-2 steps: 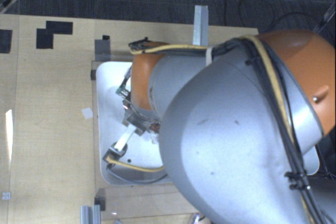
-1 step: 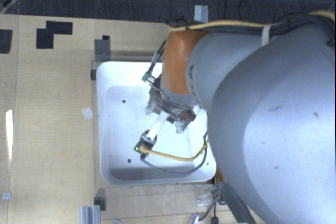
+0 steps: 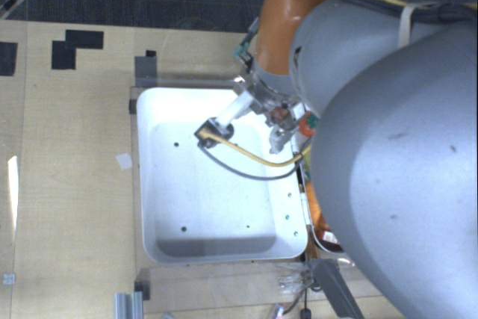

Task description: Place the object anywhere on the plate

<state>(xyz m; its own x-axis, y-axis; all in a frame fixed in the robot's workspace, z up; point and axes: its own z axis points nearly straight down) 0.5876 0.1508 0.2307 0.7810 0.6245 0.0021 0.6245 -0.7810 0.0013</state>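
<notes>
My gripper [image 3: 278,132] hangs over the seam between the two bins, at the right edge of the left white bin [image 3: 160,160]. The grey arm with its orange band [image 3: 284,26] covers almost all of the right bin. A small orange-red object [image 3: 306,127] shows just right of the gripper, and I cannot tell whether it is held. Lower down, an orange strip [image 3: 314,211] and a curved pale rim [image 3: 326,239], possibly the plate, peek out from under the arm.
The left bin's floor shows a few small dark specks. A divider wall [image 3: 301,190] separates the bins. Black markers [image 3: 75,47] lie on the wooden bench at the top left, and metal brackets [image 3: 128,302] stand at the bottom.
</notes>
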